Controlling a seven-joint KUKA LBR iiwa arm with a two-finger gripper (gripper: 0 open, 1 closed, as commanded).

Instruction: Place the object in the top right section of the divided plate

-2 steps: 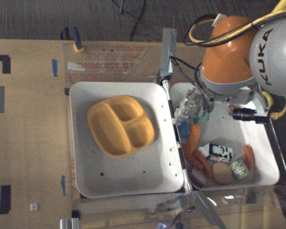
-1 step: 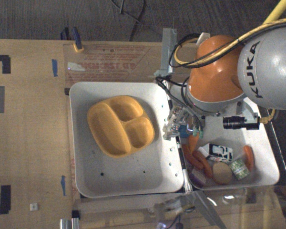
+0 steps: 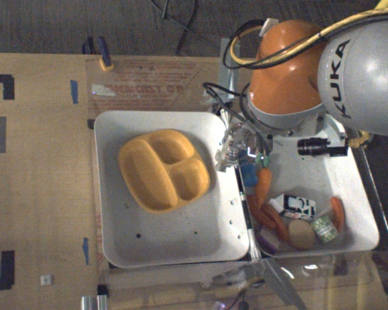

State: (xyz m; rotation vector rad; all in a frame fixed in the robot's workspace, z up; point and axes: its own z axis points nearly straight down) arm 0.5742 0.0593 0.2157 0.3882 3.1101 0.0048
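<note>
One carrot (image 3: 264,181) just below end effector (image 3: 236,148), grip state unclear.

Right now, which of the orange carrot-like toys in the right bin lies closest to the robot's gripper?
The upright orange carrot at the bin's left side, directly below the gripper. The other orange piece lies far off by the right wall.

plate: yellow divided plate (image 3: 163,170) sits in left bin (image 3: 116,225)
gripper: gripper (image 3: 236,150) hangs over the bins' shared edge
right bin: carrot (image 3: 263,183), other toy food
</note>
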